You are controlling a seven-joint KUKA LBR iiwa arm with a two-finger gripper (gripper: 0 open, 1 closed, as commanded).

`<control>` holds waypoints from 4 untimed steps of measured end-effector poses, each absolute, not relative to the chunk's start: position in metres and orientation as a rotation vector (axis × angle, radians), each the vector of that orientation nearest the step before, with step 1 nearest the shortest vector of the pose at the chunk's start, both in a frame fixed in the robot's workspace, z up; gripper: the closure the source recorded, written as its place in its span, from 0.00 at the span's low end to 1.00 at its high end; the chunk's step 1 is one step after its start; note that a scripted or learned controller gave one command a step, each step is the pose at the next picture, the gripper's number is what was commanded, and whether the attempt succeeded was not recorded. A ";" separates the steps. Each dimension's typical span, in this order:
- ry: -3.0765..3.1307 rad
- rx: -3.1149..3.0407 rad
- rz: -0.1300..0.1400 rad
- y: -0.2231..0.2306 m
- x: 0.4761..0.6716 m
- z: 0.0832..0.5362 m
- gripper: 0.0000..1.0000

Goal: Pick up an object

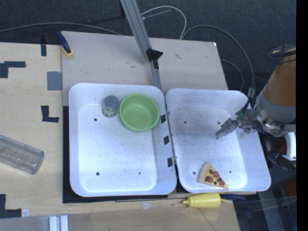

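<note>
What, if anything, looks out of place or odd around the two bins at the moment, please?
Two things lie outside the bins: a yellow squeeze bottle on its side against the right bin's front rim, and a clear plastic container tipped over on the bench at far left. The bins' contents look undisturbed, and nothing appears spilled.

Even, fairly bright overhead light leaves both white bins (120, 182) nearly washed out, with only faint, soft shadows beneath the green bowl (139, 112) at the frame's centre left. The picture is low in resolution and slightly soft throughout. The dark floor along the top edge is dim.
</note>
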State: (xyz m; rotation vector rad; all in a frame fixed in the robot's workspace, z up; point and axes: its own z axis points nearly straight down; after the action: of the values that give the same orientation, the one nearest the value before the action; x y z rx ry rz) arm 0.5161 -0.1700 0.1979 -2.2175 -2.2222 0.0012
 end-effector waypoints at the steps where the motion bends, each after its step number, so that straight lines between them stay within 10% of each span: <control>1: -2.222 -2.218 0.001 -0.170 0.516 0.198 0.00; 3: -2.220 -2.218 0.005 -0.169 0.503 0.092 0.00; 4: -2.221 -2.216 0.002 -0.168 0.504 0.103 1.00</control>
State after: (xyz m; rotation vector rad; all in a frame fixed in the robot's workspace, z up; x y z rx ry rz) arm 0.5036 -0.1681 0.1033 -2.2159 -2.2208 0.0024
